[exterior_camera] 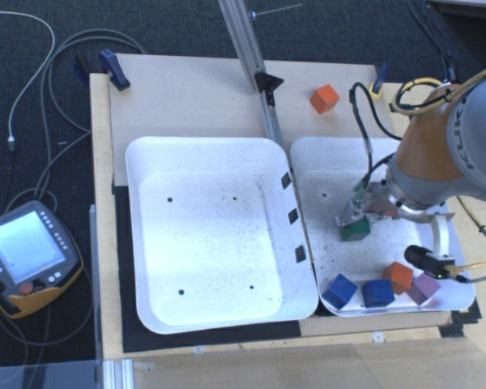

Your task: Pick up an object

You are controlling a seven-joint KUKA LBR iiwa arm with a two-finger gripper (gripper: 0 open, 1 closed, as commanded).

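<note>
My gripper is low in the right bin, near its middle. It stands right over a green block, whose top it partly covers. The block looks to be resting on the bin floor. Along the bin's front edge lie two blue blocks, an orange block and a purple block. The grey arm with its orange band reaches in from the right.
The left bin stands beside the right one, their walls touching. Another orange block lies on the bench behind the right bin. A metal pole slants up from between the bins. Cables hang near the arm.
</note>
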